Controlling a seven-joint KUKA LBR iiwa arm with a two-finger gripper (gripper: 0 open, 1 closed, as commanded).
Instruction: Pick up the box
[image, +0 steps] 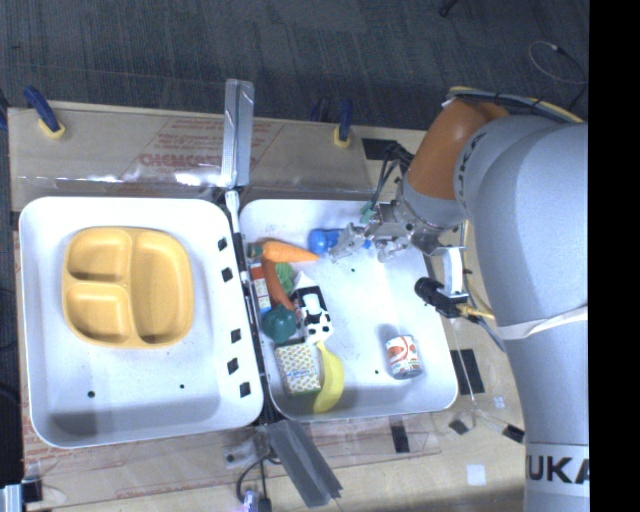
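A KUKA iiwa arm (520, 240) reaches in from the right over two shallow white bins on a bench, seen from the fixed overhead camera at a slant. Its gripper (372, 238) hovers above the upper part of the right bin (370, 300), near a small blue object (322, 240) and the tip of an orange carrot (288, 252); whether it stands open or closed cannot be told from this angle, and nothing is visibly held. The box (298, 367), a small patterned carton, lies at the lower left of the right bin, touching a yellow banana (331, 382) on its right and just below a teal round object (281, 324). A black-and-white item (312, 310) sits just above the box, and a red-and-white can (403, 356) lies on its side well apart toward the bin's lower right. The left bin (40, 330) carries a yellow divided tray (128, 285). The pick appears not yet begun: the gripper is well apart from the box, across the bin. To do the step well, the arm would likely need to travel down and left over the clutter, centre above the carton, and close across its narrower sides, approaching from straight above so as to avoid the banana pressed against it and the bin's dividing wall (245, 300) just beside it. A slanted approach risks nudging the banana or catching both together.
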